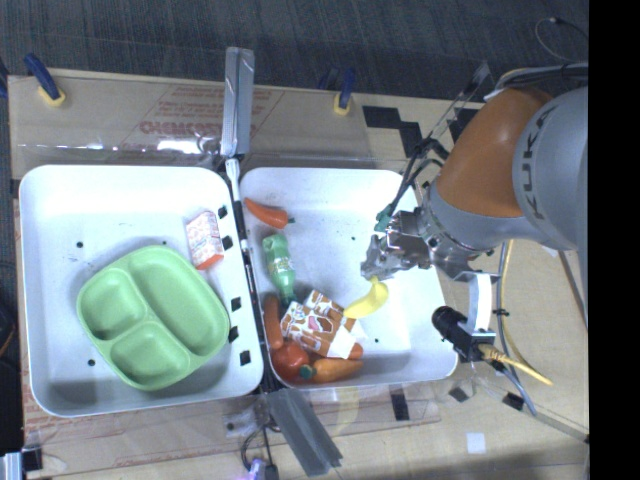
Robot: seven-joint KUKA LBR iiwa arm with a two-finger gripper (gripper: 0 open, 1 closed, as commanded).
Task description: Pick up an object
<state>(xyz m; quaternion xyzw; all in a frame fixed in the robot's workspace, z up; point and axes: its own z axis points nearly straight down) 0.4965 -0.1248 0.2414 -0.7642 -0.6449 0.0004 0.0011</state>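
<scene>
Gripper (pixel 385 268) of the grey arm with its orange band (pixel 500 163) hangs over the right part of the right-hand shallow white bin (pixel 335 183), its metal fingers pointing down and to the left; how far apart the fingers stand cannot be told, though the upper tip of a small yellow banana (pixel 367 301) lies right at the fingertips, and whether that tip is clasped between them or merely touches them cannot be told either. Taking the black divider (pixel 238 258) between the two bins as landmark and reading from left to right: well to its left, in the left-hand shallow white bin (pixel 60 203), rests a pale green plastic plate with three compartments (pixel 152 315); just left of the divider, above the plate's upper right rim, lies a small white and orange carton (pixel 203 238). Just right of the divider, near the top of the right-hand bin, lies an orange carrot (pixel 265 212), and below it a green plastic bottle (pixel 279 264) lying roughly lengthwise along the divider. Lower still, close to the divider's bottom end, a white and brown printed carton (pixel 313 324) rests on a heap made of a red tomato-like piece (pixel 288 358) and an orange carrot-like piece (pixel 335 370). The banana lies just right of this carton, farther from the divider, slanting up toward the gripper.
</scene>
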